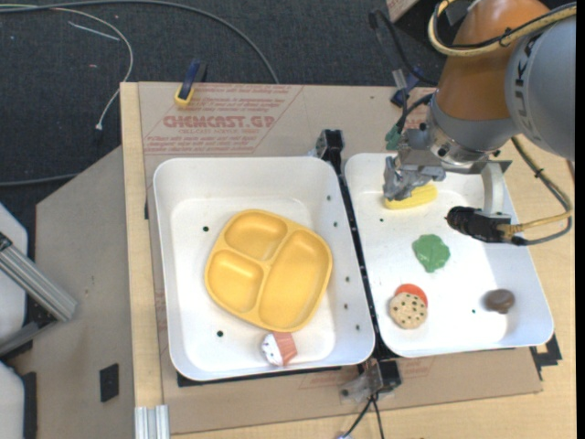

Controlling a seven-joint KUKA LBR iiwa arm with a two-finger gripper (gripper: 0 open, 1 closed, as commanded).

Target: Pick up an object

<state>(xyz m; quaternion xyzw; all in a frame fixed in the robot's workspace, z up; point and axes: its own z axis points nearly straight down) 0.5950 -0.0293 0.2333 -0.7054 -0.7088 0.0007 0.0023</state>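
Where cardboard (pixel 228 117) tops bench | dark carpet (pixel 73 80) behind | jaws (pixel 402 183) state unclear

A flat yellow object (pixel 413 197), perhaps a toy banana, lies in the right bin directly under the gripper (pixel 402 187), its far side hidden by the fingers. Below the gripper sits a green leafy piece (pixel 431 252), lower still a round speckled cookie (pixel 409 308), and off to the lower right a small brown lump (pixel 499 301).
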